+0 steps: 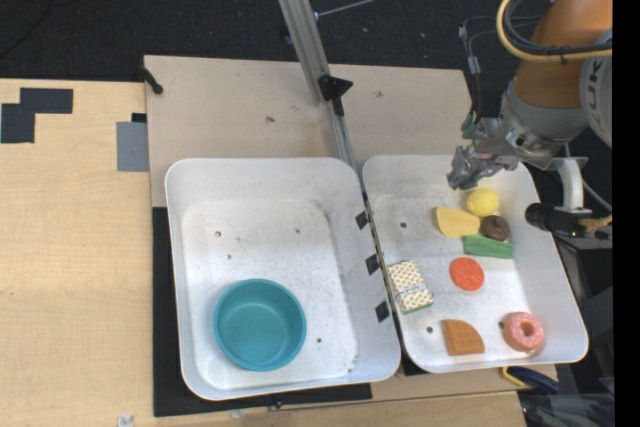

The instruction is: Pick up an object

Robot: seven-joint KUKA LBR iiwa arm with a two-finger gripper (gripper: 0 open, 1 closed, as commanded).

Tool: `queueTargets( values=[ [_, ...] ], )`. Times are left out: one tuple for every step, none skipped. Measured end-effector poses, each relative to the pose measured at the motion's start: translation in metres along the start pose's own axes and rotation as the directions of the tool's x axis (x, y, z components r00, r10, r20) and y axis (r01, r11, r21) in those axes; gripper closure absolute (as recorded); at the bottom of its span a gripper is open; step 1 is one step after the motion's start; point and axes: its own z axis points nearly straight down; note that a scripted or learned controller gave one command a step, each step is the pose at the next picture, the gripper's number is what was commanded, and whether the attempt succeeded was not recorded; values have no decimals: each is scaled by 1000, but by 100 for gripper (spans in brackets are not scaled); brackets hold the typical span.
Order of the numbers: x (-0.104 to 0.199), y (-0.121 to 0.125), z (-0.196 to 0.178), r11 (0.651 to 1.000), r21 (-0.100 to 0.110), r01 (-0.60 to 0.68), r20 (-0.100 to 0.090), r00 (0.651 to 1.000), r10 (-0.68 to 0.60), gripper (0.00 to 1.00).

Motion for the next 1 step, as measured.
queueTargets(
  values=[
    [-2,-4,47,1000,-1,0,0,1000,0,0]
  ],
)
